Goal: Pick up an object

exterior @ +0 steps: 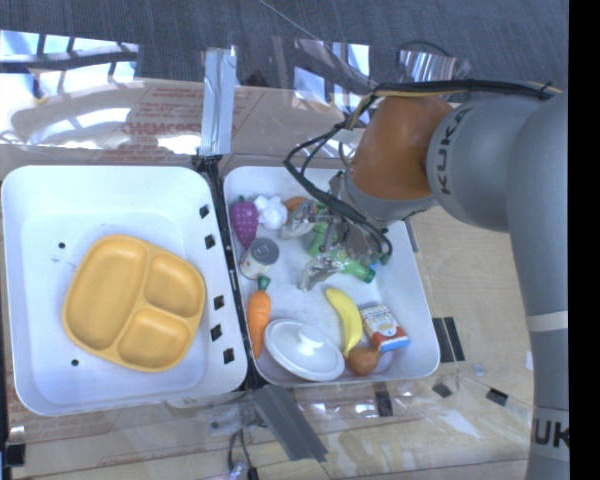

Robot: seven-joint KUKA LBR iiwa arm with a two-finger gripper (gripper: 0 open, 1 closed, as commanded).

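Pincer (325, 263) hangs low inside the right bin (420, 298), its metal fingers mixed in with a green item (352, 261) just beneath the wrist; whether those fingers are spread or closed, and whether anything sits between them, I cannot tell from this slant. The grey arm (500, 158) with its orange band (400, 158) comes in from 3 o'clock, black cables looping off the wrist.

Objects to pick lie around it in that bin: purple grapes (244, 220) and a white lump (272, 211) at 10 o'clock, a small jar (260, 256) at 9 o'clock, a carrot (259, 314) and a white bowl (302, 349) toward 7 o'clock, a banana (344, 317) at 6 o'clock, and a small printed carton (383, 326) at 5 o'clock, its label too small to read.

Part of "KUKA" shows on the arm. Faint red print on the cardboard sheet (180, 118) behind the bins is possibly a brand name, but unreadable.

The left bin (40, 368) carries a yellow divided tray (132, 301). Both bins sit on a wooden bench (470, 268), with dark carpet (130, 3) at 12 o'clock.
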